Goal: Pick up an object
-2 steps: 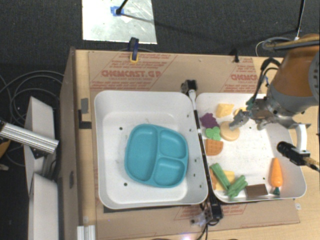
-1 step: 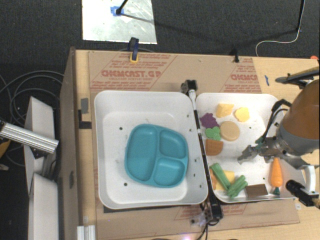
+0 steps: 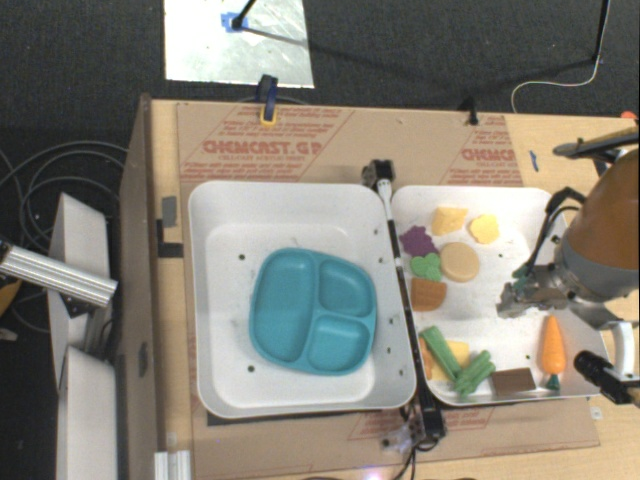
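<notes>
Two white bins side by side on table: left bin with teal divided plate; right bin crowded with toy foods. Gripper low beside tan disc and carrot; jaws' state impossible to tell.

Orange carrot upright, right bin
</notes>
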`<state>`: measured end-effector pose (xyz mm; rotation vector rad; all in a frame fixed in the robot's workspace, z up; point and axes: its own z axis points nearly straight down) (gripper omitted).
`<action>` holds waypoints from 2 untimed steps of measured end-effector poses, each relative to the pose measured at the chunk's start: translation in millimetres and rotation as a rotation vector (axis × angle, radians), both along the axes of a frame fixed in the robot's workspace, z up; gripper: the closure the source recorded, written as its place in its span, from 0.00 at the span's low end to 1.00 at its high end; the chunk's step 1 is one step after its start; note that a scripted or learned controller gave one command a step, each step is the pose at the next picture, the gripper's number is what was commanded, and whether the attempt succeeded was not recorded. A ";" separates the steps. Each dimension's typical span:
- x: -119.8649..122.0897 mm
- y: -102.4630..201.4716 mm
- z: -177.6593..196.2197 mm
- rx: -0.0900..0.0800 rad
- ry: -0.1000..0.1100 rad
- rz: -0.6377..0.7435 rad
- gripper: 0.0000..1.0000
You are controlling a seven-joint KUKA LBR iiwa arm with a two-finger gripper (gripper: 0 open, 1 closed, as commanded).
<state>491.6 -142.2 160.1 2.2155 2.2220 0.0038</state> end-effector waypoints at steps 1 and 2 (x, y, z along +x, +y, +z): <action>-2.8 82.8 78.7 0.003 -0.005 0.011 1.00; -4.4 77.4 74.5 0.001 0.002 0.000 0.00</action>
